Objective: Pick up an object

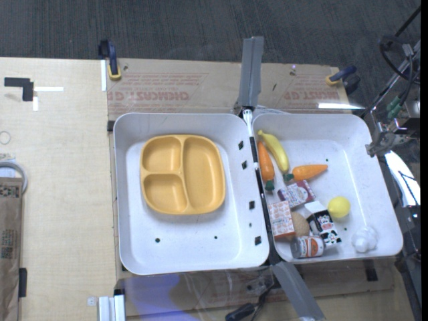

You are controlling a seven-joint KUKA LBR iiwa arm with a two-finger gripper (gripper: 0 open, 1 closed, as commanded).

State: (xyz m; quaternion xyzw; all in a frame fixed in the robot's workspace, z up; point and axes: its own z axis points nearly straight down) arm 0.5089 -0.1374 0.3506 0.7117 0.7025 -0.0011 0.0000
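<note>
Camera view, one entry per item.

1. Left bin (124, 199): holds a yellow divided plate (182, 174) with three compartments, lying flat toward the bin's upper left.
2. Right bin (348, 154): holds all the loose objects, gathered along its left wall and lower edge.
3. Banana (275, 150): uppermost of the group, slanting, just beside the left wall.
4. Upright carrot (266, 162): lies lengthwise against the left wall, touching the banana's left side.
5. Second carrot (310, 171): lies crosswise, right of the banana's lower tip.
6. Red-and-white packet (296, 194): below the second carrot.
7. Small box (281, 219): below the packet, close to the left wall.
8. Black-and-white carton (323, 223): right of the box, crowding it.
9. Can (308, 247): on its side at the lower edge, touching the carton.
10. Lemon (339, 207): just right of the carton, with bare floor on its far side.
11. White lump (364, 240): alone in the lower right corner.
12. Gripper (380, 144): at the right bin's right rim, well apart from every object; nothing is seen in it, and whether it is open or closed cannot be told amid the cables (401, 52).
13. Cardboard sheet (174, 89): behind both bins, pinned by two clamps (110, 64).
</note>
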